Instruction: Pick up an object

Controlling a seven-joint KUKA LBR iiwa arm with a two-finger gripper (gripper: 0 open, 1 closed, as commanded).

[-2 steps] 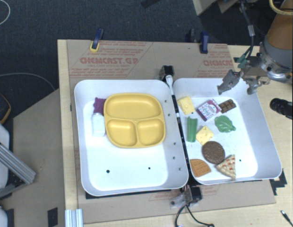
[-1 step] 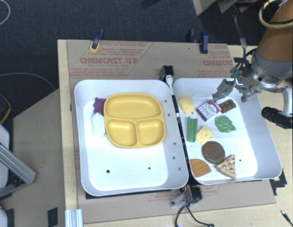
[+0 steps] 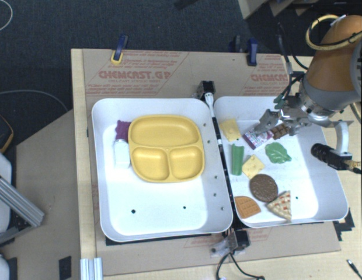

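My gripper (image 3: pixel 273 123) hangs over the upper middle of the right bin (image 3: pixel 321 198), reaching in from the right. Right beneath it lie a pink-and-white wrapped bar (image 3: pixel 256 138) and a brown piece (image 3: pixel 280 132); whether either is gripped is unclear. Around them in the right bin are a pale yellow block (image 3: pixel 230 130), a green stick (image 3: pixel 237 160), a yellow cube (image 3: pixel 253 166), a green leafy piece (image 3: pixel 278 153), a round brown cookie (image 3: pixel 264 187), an orange waffle (image 3: pixel 246 206) and a pizza slice (image 3: pixel 280 205).
The left bin (image 3: pixel 157 214) holds a yellow divided plate (image 3: pixel 166 147), a purple item (image 3: pixel 122 129) and a white bottle (image 3: pixel 121 154) along its left side. A black part on the arm (image 3: pixel 330 155) juts over the right bin's right edge.
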